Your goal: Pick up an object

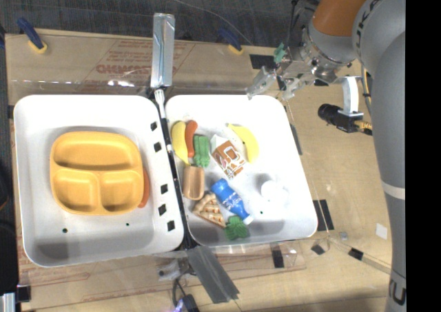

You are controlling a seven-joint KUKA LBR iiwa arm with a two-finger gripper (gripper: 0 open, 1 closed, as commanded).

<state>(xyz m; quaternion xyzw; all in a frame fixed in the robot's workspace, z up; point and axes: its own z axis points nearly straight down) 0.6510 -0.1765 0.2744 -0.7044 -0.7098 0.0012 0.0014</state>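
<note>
Several toy foods lie clustered in the right bin: we see a banana, a blue bottle, a waffle and a small carton among them. We find the gripper above that bin's far right corner, its fingers spread apart around nothing. Beside it, the left bin holds a yellow divided tray.

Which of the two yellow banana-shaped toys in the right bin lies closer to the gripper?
The yellow toy banana beside the brown-and-white carton, toward the bin's right; the other yellow banana lies against the bin's left wall, farther from the gripper.
</note>
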